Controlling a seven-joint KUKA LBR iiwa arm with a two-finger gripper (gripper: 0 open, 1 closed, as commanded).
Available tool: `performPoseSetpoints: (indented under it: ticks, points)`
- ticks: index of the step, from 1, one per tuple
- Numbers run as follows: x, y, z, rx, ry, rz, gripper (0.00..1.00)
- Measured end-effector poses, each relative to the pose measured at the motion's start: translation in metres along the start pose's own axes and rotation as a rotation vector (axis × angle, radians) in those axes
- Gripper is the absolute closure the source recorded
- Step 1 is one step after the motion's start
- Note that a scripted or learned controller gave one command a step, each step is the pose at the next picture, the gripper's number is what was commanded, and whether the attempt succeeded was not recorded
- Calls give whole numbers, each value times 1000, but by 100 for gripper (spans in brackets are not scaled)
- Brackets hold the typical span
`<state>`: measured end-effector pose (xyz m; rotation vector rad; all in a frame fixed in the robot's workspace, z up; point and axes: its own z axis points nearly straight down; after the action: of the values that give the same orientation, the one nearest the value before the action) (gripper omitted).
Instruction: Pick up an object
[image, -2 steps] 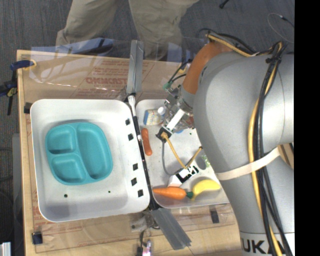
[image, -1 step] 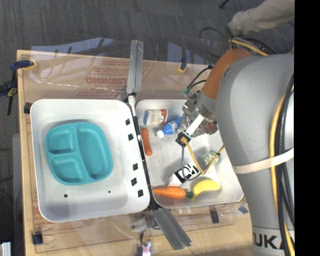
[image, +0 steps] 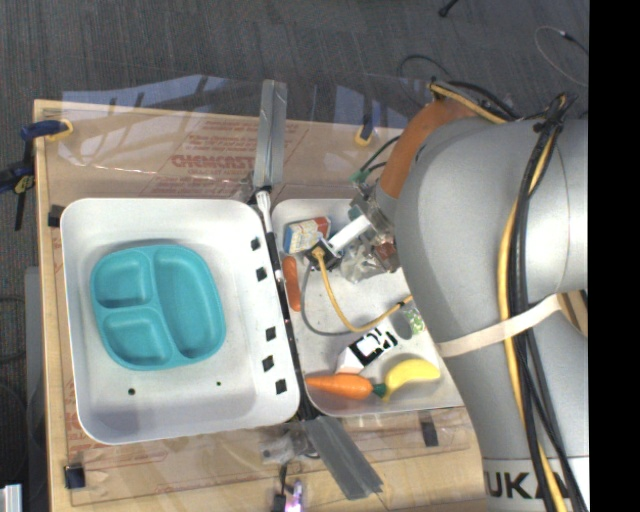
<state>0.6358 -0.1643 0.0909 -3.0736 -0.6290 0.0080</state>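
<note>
I've got the arm (image: 490, 270) reaching in from the right, its big grey body covering most of the right bin (image: 330, 345). The orange band (image: 415, 140) sits up near the top, above the wrist. The gripper (image: 365, 245) is down low in the upper part of that bin, tangled up visually with a clear, shiny bit of packaging (image: 375, 258); whether the claw is released or clenched, I cannot tell from here.

Just left of the gripper there's a small carton with blue and red print (image: 303, 235), tucked at the bin's top-left corner. Below it a slim red-orange stick, maybe a sausage or pepper (image: 291, 283), lies along the left wall. A yellow cable (image: 335, 305) loops across the middle of the bin floor. Toward the bottom, a toy carrot (image: 340, 386) lies crosswise, and a toy banana (image: 410, 376) is just beside it on the right. A small black-and-white tag (image: 374, 345) is just above them.

Over in the left bin (image: 150, 405), a teal divided plate (image: 158, 305) with three compartments lies flat, well apart from the gripper.
</note>
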Motion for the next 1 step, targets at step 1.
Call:
performPoseSetpoints:
  ticks: [1]
  points:
    - [-66,20,-48,-1,1,-374,0]
